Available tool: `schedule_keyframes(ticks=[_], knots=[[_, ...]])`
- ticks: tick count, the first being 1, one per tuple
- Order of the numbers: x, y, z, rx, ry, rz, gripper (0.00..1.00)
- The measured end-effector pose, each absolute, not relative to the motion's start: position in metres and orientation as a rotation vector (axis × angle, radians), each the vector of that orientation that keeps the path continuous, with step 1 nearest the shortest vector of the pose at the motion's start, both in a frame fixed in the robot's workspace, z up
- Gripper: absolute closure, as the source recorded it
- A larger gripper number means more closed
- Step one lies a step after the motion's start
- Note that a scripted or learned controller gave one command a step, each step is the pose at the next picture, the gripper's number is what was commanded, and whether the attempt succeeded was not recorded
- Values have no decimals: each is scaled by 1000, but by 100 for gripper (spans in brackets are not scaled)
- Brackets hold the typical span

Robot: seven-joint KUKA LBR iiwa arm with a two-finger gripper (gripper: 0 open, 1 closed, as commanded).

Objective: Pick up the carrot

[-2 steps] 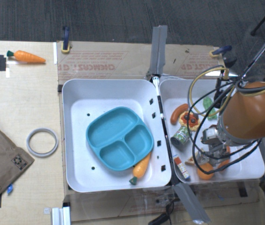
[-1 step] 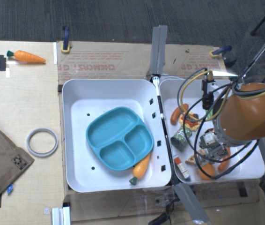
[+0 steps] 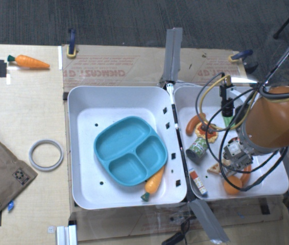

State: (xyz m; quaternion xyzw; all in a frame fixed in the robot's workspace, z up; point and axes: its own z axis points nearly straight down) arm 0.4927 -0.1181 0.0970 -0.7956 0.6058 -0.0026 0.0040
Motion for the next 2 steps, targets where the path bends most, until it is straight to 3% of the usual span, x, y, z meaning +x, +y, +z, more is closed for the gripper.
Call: schedule_keyframes(ticks=[1, 2], knots=[[493, -116, 105, -2484, 1904, -3, 100], [477, -102, 91, -2738, 1535, 6, 100]])
